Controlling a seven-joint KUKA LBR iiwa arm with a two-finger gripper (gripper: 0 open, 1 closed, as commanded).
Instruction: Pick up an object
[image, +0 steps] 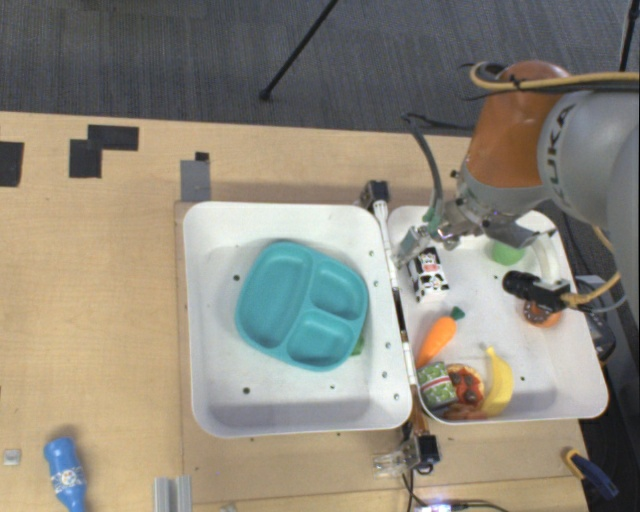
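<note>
At right of frame, the gripper (428, 268) is hanging over the right bin (575, 395), apparently lining up above the carrot (437, 340).

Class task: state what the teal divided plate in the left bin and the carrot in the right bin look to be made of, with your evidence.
Plate: probably moulded plastic, uniform teal with soft sheen. Carrot: likely a plastic toy, flat even orange.

Grey arm (590, 150) — orange band (510, 130), black cable (430, 160)
</note>
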